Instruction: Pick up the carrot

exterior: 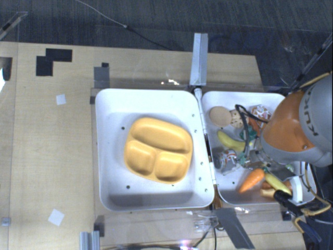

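Camera view: small orange carrot (pixel 252 179) in the right bin (pixel 229 191), probably light, rigid, smooth plastic, best gripped mid-body; pincer (pixel 245 158) state cannot be told.

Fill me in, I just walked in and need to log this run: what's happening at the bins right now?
A grey KUKA arm reaches in from the right over the right bin, which holds a clutter of toy food. Its gripper is down among the items, just above the carrot, which lies on the bin floor beside a banana. Nothing shows the carrot lifted yet. The left bin holds a yellow divided tray.
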Action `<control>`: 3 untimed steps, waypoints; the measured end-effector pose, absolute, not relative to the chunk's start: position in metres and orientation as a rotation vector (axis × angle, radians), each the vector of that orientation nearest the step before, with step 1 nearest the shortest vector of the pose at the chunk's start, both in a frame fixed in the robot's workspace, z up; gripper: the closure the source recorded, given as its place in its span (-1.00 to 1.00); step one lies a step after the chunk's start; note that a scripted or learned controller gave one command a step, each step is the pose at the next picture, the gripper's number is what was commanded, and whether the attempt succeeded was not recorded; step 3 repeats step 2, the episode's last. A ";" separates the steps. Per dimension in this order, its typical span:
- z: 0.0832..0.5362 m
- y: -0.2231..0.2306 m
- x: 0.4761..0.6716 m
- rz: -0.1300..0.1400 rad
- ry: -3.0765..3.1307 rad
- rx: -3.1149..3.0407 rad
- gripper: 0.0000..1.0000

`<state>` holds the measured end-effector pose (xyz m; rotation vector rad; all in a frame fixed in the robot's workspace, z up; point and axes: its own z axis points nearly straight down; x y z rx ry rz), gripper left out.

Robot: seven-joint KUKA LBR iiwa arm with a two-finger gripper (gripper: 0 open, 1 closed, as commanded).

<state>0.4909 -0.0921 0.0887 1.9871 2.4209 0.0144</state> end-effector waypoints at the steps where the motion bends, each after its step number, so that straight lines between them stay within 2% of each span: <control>1: 0.089 -0.113 0.491 0.016 2.268 2.164 -1.00; 3: 0.088 -0.100 0.491 0.011 2.253 2.171 -1.00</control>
